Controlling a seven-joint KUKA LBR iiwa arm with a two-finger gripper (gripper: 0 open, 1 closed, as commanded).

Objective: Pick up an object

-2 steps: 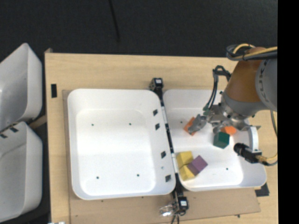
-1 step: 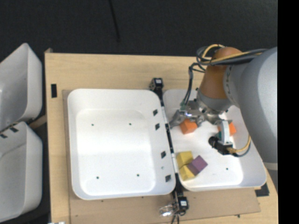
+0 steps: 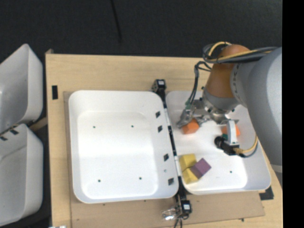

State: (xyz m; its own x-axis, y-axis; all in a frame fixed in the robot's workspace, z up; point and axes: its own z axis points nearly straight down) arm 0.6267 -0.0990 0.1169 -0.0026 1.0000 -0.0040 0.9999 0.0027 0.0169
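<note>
The desk (image 3: 109,70) carried two white bins side by side. The left bin (image 3: 114,146) sat well apart from the work. The arm (image 3: 256,89) reached over the right bin (image 3: 223,177), which held all the pieces.

The gripper (image 3: 192,118) hung low at that bin's far left part, right over an orange block (image 3: 191,128), touching it or just above it. Whether it was open or closed could not be told, as the wrist hid the tips.

Near the bin's front left corner lay a purple block (image 3: 203,166), touching two yellow blocks (image 3: 187,160).

The orange block looked like the likely target. It was probably light and stiff, a small cube-like piece with flat faces. It should not crush, though smooth sides might slip under a weak squeeze. The best hold seemed to be across two opposite flat sides, low on the block. It stood alone, so there was room on either side. The clustered three would be harder to grip.
</note>
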